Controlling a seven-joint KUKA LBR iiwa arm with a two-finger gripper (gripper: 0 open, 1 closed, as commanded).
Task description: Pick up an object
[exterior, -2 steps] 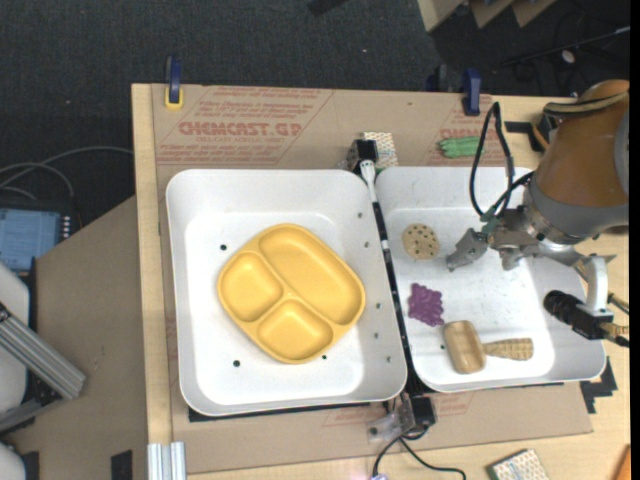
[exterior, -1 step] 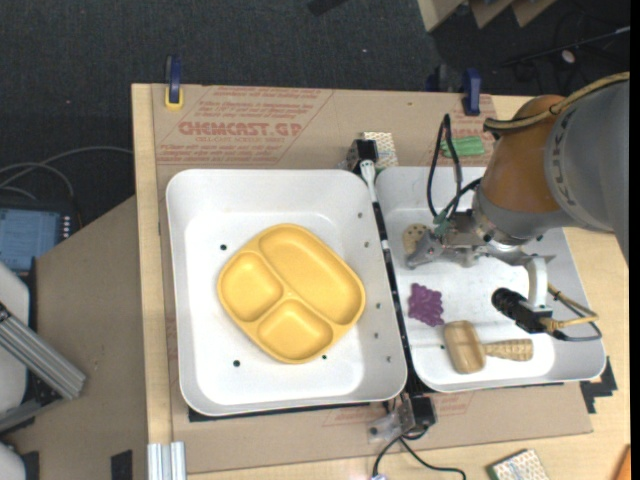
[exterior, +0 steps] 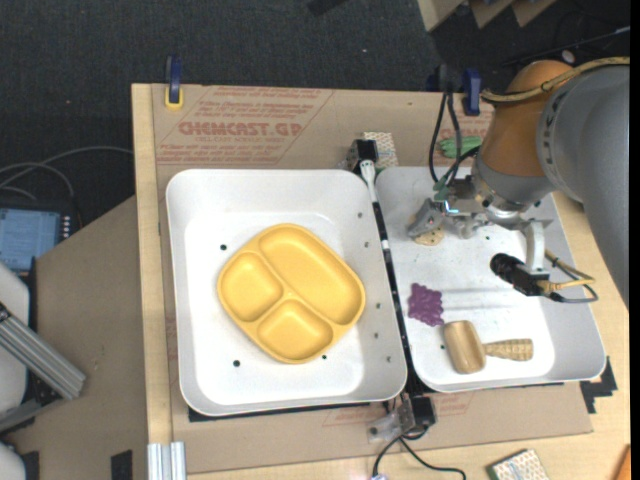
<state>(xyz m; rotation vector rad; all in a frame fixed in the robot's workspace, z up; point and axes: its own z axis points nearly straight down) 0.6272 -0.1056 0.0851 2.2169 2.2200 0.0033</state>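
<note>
My gripper (exterior: 436, 224) hangs low over the far left part of the right bin (exterior: 570, 363), close to the bin floor. A small purple lumpy object (exterior: 426, 304) lies near the bin's left wall, in front of the gripper and apart from it. A wooden mallet-like piece (exterior: 464, 347) with a ribbed handle (exterior: 508, 348) rests at the front of the same bin. A small tan bit (exterior: 431, 237) shows right under the gripper; I cannot tell whether it is a separate object.
A yellow divided plate (exterior: 290, 291) sits in the middle of the left bin (exterior: 190, 208). The grey arm with its orange band (exterior: 525, 118) comes in over the right bin's far right corner. Blue clamps (exterior: 175, 80) hold the board's back edge.
</note>
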